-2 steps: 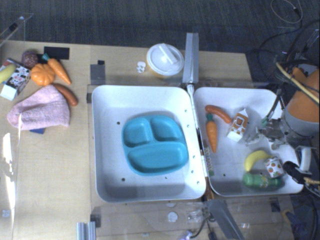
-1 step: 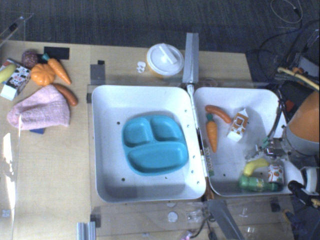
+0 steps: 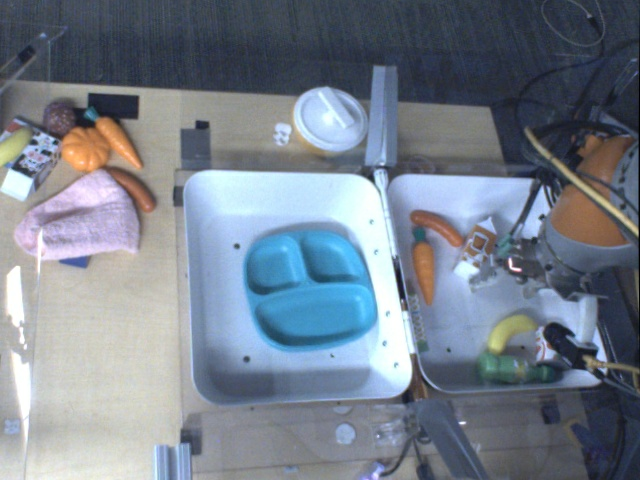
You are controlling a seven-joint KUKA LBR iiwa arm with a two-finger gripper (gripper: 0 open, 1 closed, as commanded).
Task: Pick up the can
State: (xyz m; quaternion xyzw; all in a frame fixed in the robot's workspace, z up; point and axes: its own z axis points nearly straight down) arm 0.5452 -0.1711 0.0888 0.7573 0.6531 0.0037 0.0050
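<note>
A small can (image 3: 481, 240) with a white and orange label lies tilted in the right bin (image 3: 450, 363), near its middle back. My gripper (image 3: 497, 266) hangs low over the bin, just right of the can and slightly nearer the front, close to or touching it. The grey arm with its orange band (image 3: 590, 218) reaches in from the right and hides the bin's right side. Nothing is visibly lifted.
The right bin also holds a sausage (image 3: 437, 226), a carrot (image 3: 425, 271), a banana (image 3: 510, 330), a green bottle (image 3: 515, 370) and a small white and red object (image 3: 552, 345). A blue divided plate (image 3: 310, 288) lies in the left bin (image 3: 215, 268). Toys and a pink cloth (image 3: 78, 218) lie on the bench at left.
</note>
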